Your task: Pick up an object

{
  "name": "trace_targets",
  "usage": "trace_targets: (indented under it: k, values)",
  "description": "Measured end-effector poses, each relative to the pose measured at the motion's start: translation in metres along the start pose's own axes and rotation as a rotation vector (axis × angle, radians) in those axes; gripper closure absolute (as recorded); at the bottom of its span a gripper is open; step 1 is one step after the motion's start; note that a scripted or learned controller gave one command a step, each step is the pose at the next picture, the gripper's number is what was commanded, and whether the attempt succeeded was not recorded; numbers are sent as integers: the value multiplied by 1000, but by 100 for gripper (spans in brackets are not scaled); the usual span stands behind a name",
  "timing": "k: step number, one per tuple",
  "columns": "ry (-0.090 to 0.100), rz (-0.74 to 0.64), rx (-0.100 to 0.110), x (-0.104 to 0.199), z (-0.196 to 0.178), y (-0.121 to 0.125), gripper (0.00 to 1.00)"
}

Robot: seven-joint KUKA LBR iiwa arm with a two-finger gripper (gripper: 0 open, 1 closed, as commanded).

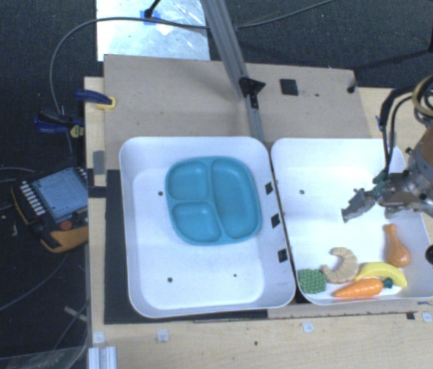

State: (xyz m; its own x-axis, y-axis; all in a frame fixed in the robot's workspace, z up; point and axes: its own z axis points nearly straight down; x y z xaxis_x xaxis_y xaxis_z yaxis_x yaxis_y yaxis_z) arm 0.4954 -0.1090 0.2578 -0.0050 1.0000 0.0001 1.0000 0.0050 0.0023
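Two white bins sit side by side. We see the gripper [354,207] over the right bin [316,167], nothing between its fingers — how far the jaws part we cannot tell. At its five o'clock lie a croissant [344,264], banana [382,272], carrot [359,288] and drumstick [395,245]. The left bin [147,283] holds a blue plate [212,199].
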Motion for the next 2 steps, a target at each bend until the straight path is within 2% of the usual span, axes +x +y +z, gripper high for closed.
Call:
trace_targets:
  k: [2]
  values:
    - [1, 4, 5, 10, 91, 7, 0]
